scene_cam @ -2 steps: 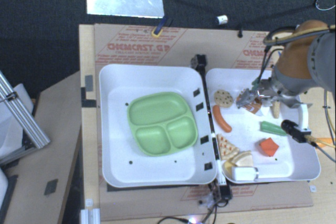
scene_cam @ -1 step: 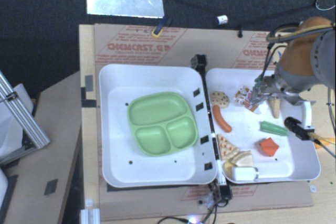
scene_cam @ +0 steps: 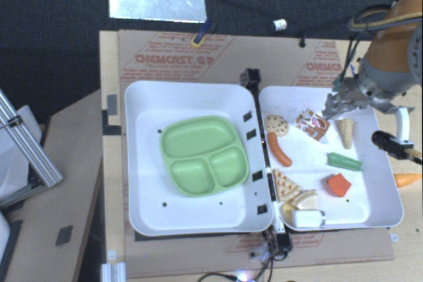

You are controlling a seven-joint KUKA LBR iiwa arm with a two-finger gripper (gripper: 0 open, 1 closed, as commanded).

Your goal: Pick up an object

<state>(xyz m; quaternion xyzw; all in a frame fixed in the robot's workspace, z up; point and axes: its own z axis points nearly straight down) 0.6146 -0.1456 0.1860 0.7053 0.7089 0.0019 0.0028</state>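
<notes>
Camera view. The gripper (scene_cam: 336, 106) is seen low over the far part of the right bin (scene_cam: 378, 205), at the end of the grey arm (scene_cam: 390, 56) with its orange band. Whether it is wide or narrow cannot be told; the tips are dark and blurred against the bin floor. Nothing is seen held.

Just beside the gripper, on its near-left, a red-and-white wrapped packet (scene_cam: 312, 124) is found, close enough that contact cannot be ruled out. Just beside it on the other flank, a pale cone (scene_cam: 346, 131) lies point toward the camera. Further left of the gripper a cookie (scene_cam: 275, 123) and an orange-red sausage (scene_cam: 279, 149) are noted. Nearer the camera than the gripper a green piece (scene_cam: 344, 161) and an orange-red block (scene_cam: 338, 185) are placed, well apart from it. At the near-left corner of the bin a waffle-like piece (scene_cam: 285, 183) and pale slices (scene_cam: 301, 203) are piled.

Well apart to the left, in the left bin (scene_cam: 142, 142), a green divided tray (scene_cam: 203, 154) is set.

Step judged: approach or descent for a grasp, nothing yet lifted. The packet or the cone is the likely target. The next move calls for the gripper to be centred on one item, lowered, closed and raised without the neighbour being dragged.
</notes>
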